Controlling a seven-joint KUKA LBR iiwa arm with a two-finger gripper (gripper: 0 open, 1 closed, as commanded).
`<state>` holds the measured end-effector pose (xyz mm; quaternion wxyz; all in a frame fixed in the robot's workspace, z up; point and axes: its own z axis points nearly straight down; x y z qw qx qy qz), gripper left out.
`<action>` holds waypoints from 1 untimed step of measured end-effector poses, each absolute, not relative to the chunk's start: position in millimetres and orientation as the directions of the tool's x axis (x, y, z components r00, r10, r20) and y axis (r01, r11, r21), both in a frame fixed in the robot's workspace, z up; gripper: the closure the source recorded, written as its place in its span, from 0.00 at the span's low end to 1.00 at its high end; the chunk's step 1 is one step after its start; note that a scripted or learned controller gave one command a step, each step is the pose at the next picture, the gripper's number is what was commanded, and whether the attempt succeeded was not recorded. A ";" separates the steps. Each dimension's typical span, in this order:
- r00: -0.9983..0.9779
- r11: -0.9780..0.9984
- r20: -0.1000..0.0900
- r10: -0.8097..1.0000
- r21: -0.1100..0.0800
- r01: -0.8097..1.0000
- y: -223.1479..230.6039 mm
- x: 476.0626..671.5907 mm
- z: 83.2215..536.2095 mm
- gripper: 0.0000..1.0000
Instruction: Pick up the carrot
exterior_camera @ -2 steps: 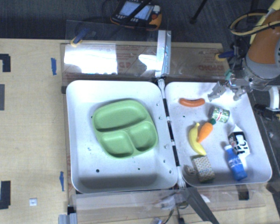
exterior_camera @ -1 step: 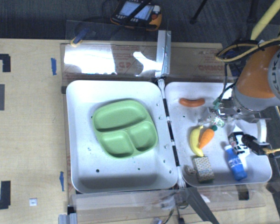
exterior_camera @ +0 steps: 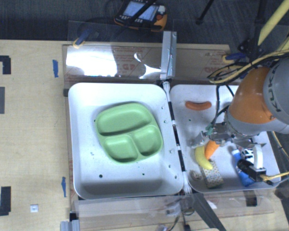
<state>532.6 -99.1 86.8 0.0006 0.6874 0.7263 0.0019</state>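
My end effector hangs low over the right-hand bin, in the right half of the frame, and the carrot lies directly beneath it, an orange stub pointing toward the bin's near edge. From this slanted look down I cannot tell whether I am released or clenched, because my wrist hides the tip, so I judge the approach largely done while the grasp and the lift remain to be proven. The carrot seems to rest on the bin floor, touching a yellow banana on its left side, with a speckled sponge just below that. A red sausage lies apart near the bin's far wall, and a blue and white object sits at the lower right. The crowding beside the carrot leaves little space on its banana side. The left bin holds a green divided plate. Both bins sit on a pale wooden tabletop marked with black corner brackets and blue tape, and cables trail across the dark floor at the upper edge of the frame.
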 end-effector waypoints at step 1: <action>-0.053 0.053 0.001 0.999 0.009 0.999 -99.3 534.1 97.1 1.00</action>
